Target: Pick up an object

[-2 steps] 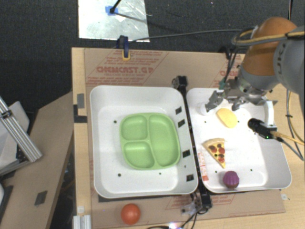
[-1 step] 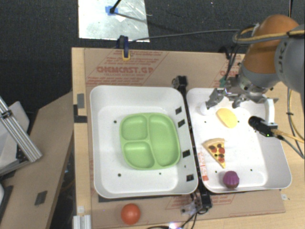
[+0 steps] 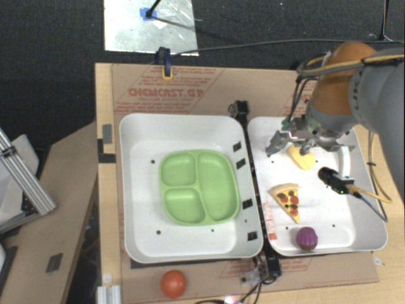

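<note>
Hovering over the right bin (image 3: 370, 233), the gripper (image 3: 292, 142) spreads open jaws beside a yellow piece (image 3: 304, 158).

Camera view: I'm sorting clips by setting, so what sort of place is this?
Most likely a robotics lab test bench: a grey robot arm reaches over two white bins holding a toy pizza slice, with a clamp on the board.

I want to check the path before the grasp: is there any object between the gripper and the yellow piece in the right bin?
Nothing visible does. The gripper hangs directly over the yellow piece, at its upper end. The pizza slice and the purple ball lie farther down the right bin, apart from it.
</note>
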{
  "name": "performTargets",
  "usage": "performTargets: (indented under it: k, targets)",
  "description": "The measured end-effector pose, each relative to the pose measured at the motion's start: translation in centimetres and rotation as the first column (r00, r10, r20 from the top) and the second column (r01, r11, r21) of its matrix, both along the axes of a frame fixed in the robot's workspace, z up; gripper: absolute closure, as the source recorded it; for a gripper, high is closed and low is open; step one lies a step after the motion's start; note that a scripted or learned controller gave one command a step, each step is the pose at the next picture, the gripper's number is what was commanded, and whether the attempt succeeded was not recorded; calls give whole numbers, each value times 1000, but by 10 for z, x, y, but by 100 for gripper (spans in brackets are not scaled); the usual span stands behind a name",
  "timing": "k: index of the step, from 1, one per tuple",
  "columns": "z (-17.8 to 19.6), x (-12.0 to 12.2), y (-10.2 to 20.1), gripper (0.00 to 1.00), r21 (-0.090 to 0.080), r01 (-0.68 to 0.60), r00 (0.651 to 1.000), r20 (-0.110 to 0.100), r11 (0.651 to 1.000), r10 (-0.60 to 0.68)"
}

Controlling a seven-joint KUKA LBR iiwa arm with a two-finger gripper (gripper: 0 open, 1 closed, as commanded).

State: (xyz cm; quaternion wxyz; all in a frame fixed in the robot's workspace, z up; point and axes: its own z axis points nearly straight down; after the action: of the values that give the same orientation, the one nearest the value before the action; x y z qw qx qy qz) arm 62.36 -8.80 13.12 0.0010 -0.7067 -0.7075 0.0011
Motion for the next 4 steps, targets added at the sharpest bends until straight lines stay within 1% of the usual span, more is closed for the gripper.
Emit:
performTargets:
  k: [1, 2, 3, 4]
  targets:
    - [-49, 0, 1, 0, 1, 0, 1000, 1, 1000, 0]
    - [-35, 2, 0, 100, 0, 0, 1000, 7, 1000, 0]
    - [9, 7, 1, 100, 0, -2, 1000, 8, 1000, 2]
    - [68, 2, 7, 100, 0, -4, 1000, 9, 1000, 4]
